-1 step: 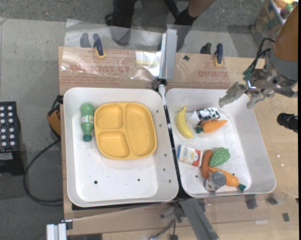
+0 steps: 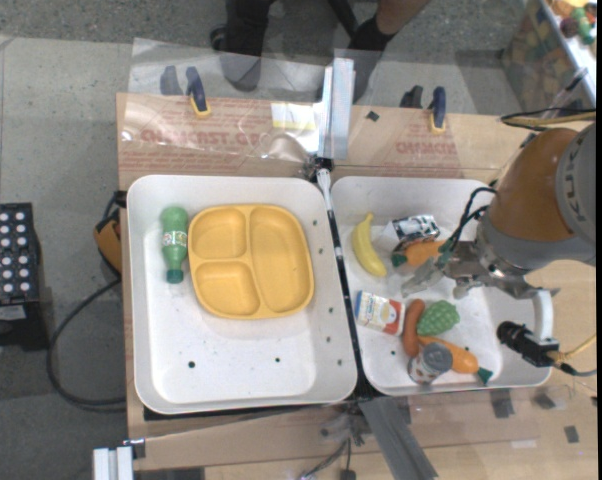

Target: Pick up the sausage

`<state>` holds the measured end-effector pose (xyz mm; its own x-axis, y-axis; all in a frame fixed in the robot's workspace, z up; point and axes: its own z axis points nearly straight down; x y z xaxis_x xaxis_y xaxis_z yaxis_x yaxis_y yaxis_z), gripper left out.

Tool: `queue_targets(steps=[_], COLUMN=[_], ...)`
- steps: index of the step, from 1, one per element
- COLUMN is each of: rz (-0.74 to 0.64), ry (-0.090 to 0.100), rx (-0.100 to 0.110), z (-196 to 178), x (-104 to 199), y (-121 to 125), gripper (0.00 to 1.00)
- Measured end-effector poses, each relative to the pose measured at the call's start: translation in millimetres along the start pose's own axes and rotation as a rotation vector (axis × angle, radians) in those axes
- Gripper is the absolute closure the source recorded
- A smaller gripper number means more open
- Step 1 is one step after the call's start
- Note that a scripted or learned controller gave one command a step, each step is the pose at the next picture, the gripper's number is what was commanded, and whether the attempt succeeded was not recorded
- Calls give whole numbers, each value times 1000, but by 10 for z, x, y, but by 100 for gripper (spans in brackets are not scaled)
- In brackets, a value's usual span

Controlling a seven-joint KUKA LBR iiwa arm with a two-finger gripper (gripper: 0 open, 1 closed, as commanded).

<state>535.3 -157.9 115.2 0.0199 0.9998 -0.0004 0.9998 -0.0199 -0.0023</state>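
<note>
The claw (image 2: 433, 271) hovers in the right bin (image 2: 381, 193), its fingers spread and gripping nothing, beside the carrot (image 2: 418, 253). The sausage (image 2: 412, 326) lies toward that bin's front edge, between the small carton (image 2: 378, 313) and the green toy (image 2: 439, 318).

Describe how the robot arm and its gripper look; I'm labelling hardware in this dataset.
The arm is rounded and bulky, with a wide orange band above a grey wrist section. The gripper is a cluster of grey metal links ending in thin fingers. A black cable loops along the wrist, and a white bracket with a black fitting hangs below.
</note>
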Motion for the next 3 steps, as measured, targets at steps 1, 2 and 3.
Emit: queue_targets(steps=[1, 2, 3], rz=[-131, -178, -174], ry=[1, -1, -3], rx=[2, -3, -1], z=[-272, 216, 127], x=[696, 663, 642], y=[-487, -572, -582], gripper=[0, 0, 100])
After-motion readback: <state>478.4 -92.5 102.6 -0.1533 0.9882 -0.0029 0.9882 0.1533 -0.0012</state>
